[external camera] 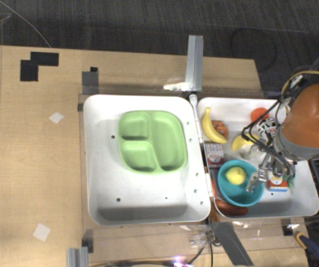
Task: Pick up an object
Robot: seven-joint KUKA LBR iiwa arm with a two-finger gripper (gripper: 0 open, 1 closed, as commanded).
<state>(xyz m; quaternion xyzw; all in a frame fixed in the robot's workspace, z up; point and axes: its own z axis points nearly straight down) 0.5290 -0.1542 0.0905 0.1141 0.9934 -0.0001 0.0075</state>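
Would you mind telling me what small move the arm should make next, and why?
Probably a short descent toward the blue bowl's right rim. The gripper sits over that edge in the right bin, with a yellow fruit lying inside the bowl. Nothing visibly sits between its fingers, so no pick has happened yet, and the rim looks like the nearest thing to grasp.

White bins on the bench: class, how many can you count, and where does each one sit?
2. The left white bin holds a green divided tray. The right white bin holds a banana, a teal bowl and other items.
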